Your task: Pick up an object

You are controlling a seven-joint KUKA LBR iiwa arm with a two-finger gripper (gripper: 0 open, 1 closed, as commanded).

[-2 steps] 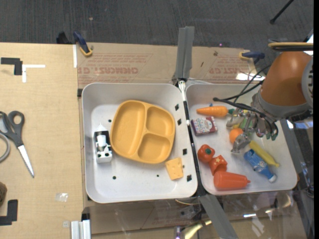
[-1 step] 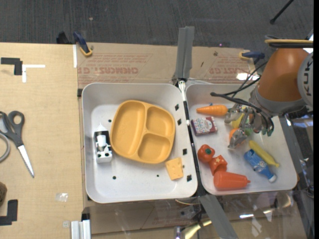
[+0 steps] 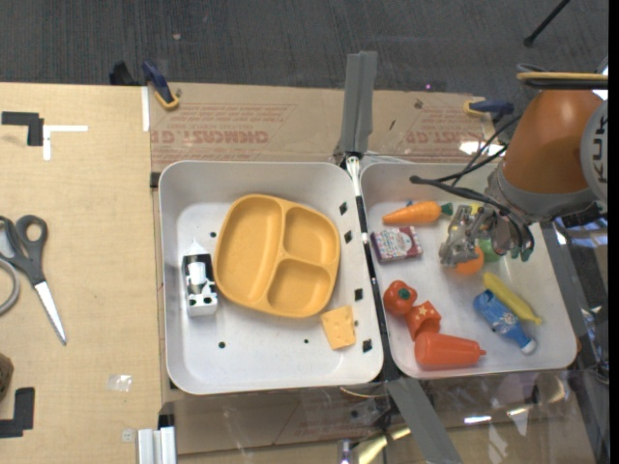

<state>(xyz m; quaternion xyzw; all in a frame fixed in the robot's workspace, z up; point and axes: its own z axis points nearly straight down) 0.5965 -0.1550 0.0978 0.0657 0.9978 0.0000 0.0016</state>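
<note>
One gripper (image 3: 462, 245), metal, low in the right bin (image 3: 556, 356); whether it is spread or pinching, cannot tell. Small orange piece (image 3: 470, 265) touching just below it. Carrot (image 3: 414, 213) and pink packet (image 3: 396, 246) to its left; yellow banana (image 3: 513, 296), blue bottle (image 3: 503, 318) below. Left bin (image 3: 179, 356) beyond: glossy yellow three-part plate (image 3: 277, 255), cheese wedge (image 3: 338, 328).
</note>
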